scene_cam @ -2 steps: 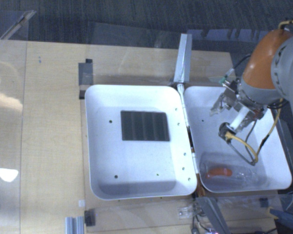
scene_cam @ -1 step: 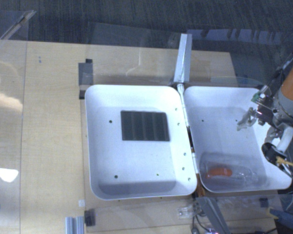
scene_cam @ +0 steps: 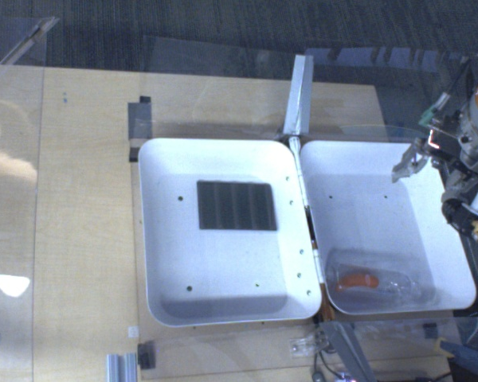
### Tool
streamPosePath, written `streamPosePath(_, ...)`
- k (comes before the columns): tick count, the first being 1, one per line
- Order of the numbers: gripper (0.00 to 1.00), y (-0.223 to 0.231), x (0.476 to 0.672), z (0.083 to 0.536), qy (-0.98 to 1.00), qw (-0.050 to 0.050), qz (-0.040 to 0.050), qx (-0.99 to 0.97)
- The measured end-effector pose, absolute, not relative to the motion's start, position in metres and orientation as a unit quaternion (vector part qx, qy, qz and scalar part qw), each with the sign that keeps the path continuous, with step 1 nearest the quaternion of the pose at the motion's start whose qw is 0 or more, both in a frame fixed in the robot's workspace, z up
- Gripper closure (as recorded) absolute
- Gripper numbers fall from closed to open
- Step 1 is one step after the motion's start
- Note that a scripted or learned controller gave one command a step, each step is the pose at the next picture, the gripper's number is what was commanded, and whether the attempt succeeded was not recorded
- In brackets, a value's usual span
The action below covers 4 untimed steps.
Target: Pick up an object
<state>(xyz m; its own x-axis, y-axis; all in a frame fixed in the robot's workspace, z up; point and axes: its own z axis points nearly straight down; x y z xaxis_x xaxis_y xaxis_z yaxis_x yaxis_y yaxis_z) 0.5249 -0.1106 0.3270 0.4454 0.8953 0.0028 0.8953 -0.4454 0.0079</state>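
Approach step, nothing grasped yet. Gripper (scene_cam: 410, 164) up at right edge of frame, over upper right part of right bin (scene_cam: 358, 173), hanging above the floor, not near any contents. Can't tell whether released or clenched, too small and partly hidden by the wrist.

Only candidate to pick: clear plastic bottle (scene_cam: 374, 281) with an orange bit inside, lying on its side in lower part of right bin, close to the near wall. Well apart from gripper, down-frame and slightly left of it. Left bin (scene_cam: 167, 213) holds just a dark ribbed rectangle (scene_cam: 236, 205), looks like a flat insert, probably not graspable.

Next move as judged: translate down-frame across right bin to sit over bottle, align across its narrow axis, then descend. Risks: transparent, round body likely to roll or slip; near wall limits clearance on that side
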Motion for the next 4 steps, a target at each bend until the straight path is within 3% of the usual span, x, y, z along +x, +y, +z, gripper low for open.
streamPosePath(1,0.0,-0.119,0.488,0.286,0.428,0.001,0.0018,0.904)
streamPosePath(2,0.0,-0.039,0.487,0.184,0.401,0.0,0.0005,0.916)
streamPosePath(3,0.0,-0.086,0.506,0.281,0.426,0.002,0.0025,0.905)
streamPosePath(4,0.0,-0.085,0.506,0.281,0.426,0.001,0.0023,0.905)
